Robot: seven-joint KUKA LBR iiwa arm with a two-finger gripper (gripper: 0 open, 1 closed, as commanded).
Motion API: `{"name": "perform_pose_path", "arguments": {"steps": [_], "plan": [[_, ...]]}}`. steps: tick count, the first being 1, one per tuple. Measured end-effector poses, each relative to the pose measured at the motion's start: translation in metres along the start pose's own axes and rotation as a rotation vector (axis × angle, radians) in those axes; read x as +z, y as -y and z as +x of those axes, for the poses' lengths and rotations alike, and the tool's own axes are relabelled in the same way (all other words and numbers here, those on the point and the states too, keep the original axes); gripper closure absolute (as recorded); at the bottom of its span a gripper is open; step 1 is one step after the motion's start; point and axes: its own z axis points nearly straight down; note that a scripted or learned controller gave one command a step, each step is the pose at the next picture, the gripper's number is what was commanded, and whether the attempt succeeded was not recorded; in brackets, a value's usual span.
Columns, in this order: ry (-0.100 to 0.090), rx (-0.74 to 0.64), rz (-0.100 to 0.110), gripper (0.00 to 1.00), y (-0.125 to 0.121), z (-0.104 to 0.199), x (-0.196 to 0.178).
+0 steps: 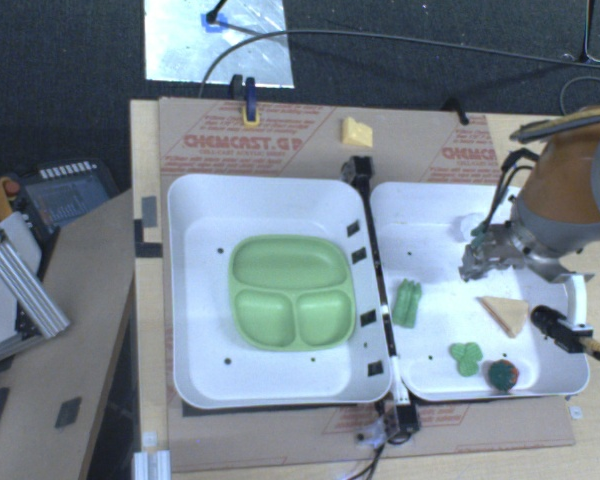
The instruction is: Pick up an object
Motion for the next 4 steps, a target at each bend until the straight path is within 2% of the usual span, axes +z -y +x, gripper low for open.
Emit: {"name": "perform_pose_path", "arguments": {"steps": [1,2,3,4], "plan": [[0.000,-0.002,-0.003,1.00,-0.004,-0.001,-0.044],[0.001,-0.002,-0.005,1.00,-0.008,-0.011,-0.103],[0.000,-0.002,-0.001,1.00,-0.009,-0.012,-0.115],[-0.003,-0.007,0.001,1.00,-0.010,0.044,-0.105]]}}
